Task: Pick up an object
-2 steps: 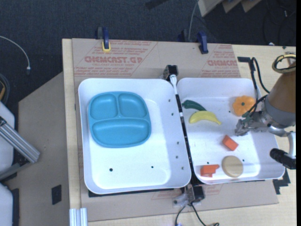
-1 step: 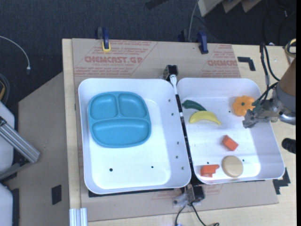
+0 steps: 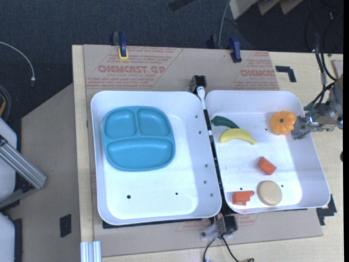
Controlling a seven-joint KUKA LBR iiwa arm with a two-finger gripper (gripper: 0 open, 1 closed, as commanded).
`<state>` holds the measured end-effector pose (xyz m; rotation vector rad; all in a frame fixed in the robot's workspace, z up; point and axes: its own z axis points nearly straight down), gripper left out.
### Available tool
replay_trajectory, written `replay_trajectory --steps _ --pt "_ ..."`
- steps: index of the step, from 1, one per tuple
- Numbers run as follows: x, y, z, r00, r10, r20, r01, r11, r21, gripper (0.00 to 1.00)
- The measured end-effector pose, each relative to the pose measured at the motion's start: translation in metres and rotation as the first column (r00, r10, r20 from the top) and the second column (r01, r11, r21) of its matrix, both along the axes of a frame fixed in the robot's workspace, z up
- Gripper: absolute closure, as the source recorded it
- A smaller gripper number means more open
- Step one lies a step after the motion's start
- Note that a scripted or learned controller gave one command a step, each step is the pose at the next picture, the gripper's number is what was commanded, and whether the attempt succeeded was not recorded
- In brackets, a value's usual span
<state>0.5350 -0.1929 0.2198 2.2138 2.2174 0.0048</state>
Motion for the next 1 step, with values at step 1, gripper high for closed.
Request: replay_trajectory --steps 1 --pt "0.0050 0.0547 0.0113 1.000 0.005 -0.003 -0.005 1.000 0.004 1.00"
